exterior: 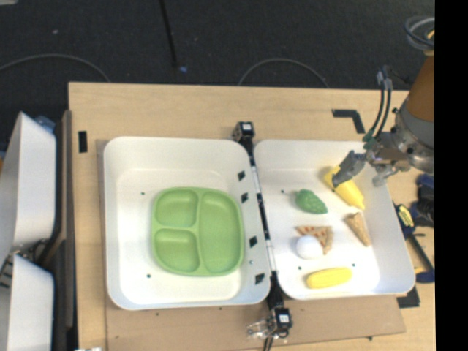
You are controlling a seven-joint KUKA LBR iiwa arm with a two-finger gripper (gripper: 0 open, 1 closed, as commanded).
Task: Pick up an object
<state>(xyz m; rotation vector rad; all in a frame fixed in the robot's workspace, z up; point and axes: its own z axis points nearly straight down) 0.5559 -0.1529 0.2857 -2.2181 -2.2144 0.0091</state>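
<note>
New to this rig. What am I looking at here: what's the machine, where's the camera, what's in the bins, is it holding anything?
One fixed camera looks down at a slant on a wooden bench bearing two shallow white bins side by side. The machine is a single KUKA robot arm reaching in from the right; its two-finger gripper sits over the right bin's far right part, right at a yellow toy piece. Whether it actually grips that piece cannot be told from here.

The left bin holds a green divided plate. The right bin also holds a green leafy toy, a white ball touching a pizza-slice toy, a tan wedge and a yellow oblong piece near the front.
</note>
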